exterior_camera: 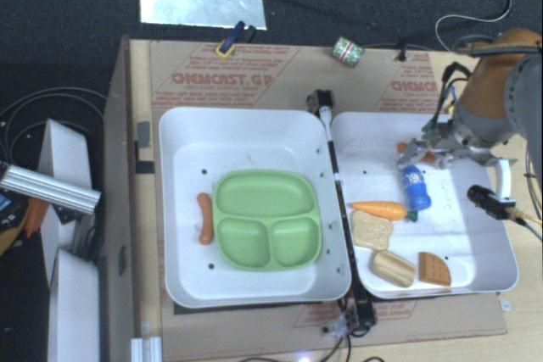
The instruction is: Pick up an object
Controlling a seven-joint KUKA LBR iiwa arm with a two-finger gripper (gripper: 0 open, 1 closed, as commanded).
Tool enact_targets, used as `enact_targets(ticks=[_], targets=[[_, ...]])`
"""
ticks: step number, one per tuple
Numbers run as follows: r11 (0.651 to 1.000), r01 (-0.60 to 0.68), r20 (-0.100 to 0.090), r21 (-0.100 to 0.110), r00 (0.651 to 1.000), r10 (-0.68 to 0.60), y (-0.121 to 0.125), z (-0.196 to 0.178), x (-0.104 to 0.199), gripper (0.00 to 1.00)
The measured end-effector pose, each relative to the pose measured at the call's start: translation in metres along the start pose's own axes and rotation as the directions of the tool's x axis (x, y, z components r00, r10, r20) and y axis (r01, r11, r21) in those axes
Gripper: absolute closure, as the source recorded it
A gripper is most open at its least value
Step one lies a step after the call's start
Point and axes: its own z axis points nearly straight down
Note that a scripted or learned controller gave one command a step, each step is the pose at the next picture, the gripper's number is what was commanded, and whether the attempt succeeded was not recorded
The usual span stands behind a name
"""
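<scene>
The task names no single object, and the right bin (pixel 501 263) holds several. A blue bottle (pixel 415 187) with a white cap end lies near the bin's centre; whatever is printed on its label is too small to read. Touching its lower end, at about eight o'clock from it, lies an orange carrot (pixel 379 208) with a small green tip against the bottle. Just below the carrot rests a pale bread slice (pixel 372 230). At five o'clock from the slice sits a tan bread roll (pixel 393 268), and just beside that, at three o'clock, a brown toast-like wedge (pixel 433 269).

The gripper (pixel 422 151) hangs at about twelve o'clock from the bottle, over the bin's upper part, with something orange close under it. Whether its fingers are spread or closed, or grasp anything, cannot be told. The grey arm (pixel 496 102) reaches in from three o'clock.

In the left bin (pixel 182 182) sits a green divided plate (pixel 267 216) with three compartments. A small sausage (pixel 204 218) lies just beside it at nine o'clock.

The cardboard sheet (pixel 254 68) under both bins bears red print reading "CHEMCAST GP", seen again in part at the right. A small green can (pixel 347 51) rests at its top edge.
</scene>
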Motion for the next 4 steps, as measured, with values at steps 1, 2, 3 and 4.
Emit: enact_targets(ticks=[1, 2, 3, 4], targets=[[1.0, 0.003, 0.001, -0.003, 1.0, -0.003, 0.001, -0.011, 0.0, 1.0], [1.0, -0.003, 0.0, 0.002, 1.0, 0.003, -0.036, -0.033, -0.008, 1.0], [1.0, -0.001, 0.001, -0.003, 1.0, 0.001, -0.06, -0.157, 0.004, 1.0], [1.0, 0.0, -0.003, 0.002, 1.0, 0.0, -0.037, -0.129, 0.08, 1.0]])
